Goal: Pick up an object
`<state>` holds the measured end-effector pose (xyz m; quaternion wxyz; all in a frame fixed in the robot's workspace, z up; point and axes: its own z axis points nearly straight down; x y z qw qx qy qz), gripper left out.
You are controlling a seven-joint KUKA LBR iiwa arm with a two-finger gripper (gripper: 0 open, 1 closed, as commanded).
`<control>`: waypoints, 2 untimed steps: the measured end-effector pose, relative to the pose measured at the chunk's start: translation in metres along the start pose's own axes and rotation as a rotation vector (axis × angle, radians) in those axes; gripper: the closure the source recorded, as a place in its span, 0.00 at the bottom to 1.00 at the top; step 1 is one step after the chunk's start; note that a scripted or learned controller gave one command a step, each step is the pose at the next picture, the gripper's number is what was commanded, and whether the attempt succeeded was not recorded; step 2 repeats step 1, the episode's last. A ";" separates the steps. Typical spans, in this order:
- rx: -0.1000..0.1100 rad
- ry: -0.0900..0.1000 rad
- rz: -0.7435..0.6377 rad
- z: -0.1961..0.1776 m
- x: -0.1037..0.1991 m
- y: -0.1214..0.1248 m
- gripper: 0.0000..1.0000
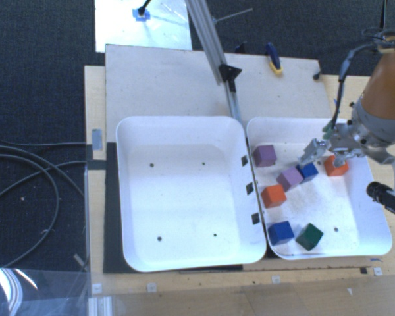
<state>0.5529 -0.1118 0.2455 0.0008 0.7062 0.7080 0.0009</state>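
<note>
The arm (385, 94) is reaching in from the view's right, and it is carrying the end effector (324, 155) over the right bin (357, 210). The end effector is hanging low above the blocks at the far side of that bin. At this slant it is not possible to tell whether it is spread or pressed together. Nothing is showing as pinched in it.

The small blue block (309, 171) is lying just below the end effector in the view, closest to its tip. The lilac block (290, 177) is touching that blue block on the side away from the arm. The red-orange block (336, 166) is sitting just beside the end effector on the arm's side, partly under the wrist. The purple block (264, 155) is resting farther out to the view's left of the end effector, near the bin's dividing wall. The orange block (273, 195) is lying below and to the left of the end effector, near the lilac one but apart from it. The larger blue block (280, 232) and the green block (309, 236) are sitting well apart from the end effector, along the bin's near edge.

The left bin (184, 196) is lying far to the view's left of the end effector. Both bins are resting side by side on the table (171, 78).
</note>
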 end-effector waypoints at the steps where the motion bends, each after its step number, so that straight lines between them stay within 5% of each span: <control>1: 0.000 0.000 0.000 0.000 0.000 0.000 0.00; 2: 0.000 0.000 0.000 0.000 0.000 0.000 0.00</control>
